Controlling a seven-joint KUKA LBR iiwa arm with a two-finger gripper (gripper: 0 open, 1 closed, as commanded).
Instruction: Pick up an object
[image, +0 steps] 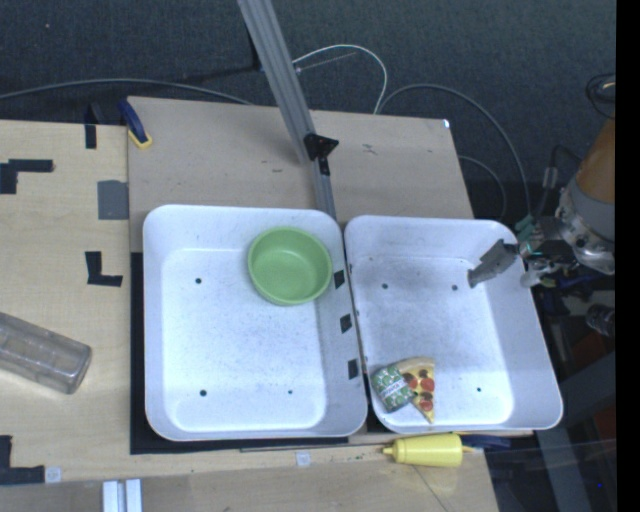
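- Two white bins sit side by side on the tabletop (230, 150): the left bin (180, 400) and the right bin (520, 400).
- One green bowl (290, 265) stands upright, round and plain, at the left bin's far right part.
- One pizza-slice toy (407, 385), with red and green spots, lies in the right bin's near left corner.
- One yellow bottle (428, 451) lies just outside that bin's near rim.
- One claw (493, 262) hovers over the right bin's far right part, holding nothing; how wide it stands, I cannot tell.

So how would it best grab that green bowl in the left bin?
Probably by the rim. The green bowl sits upright and open, too wide to span, so one finger inside and one outside the wall, coming straight down, seems best. Its near side has free room; its far side lies near the left bin wall.
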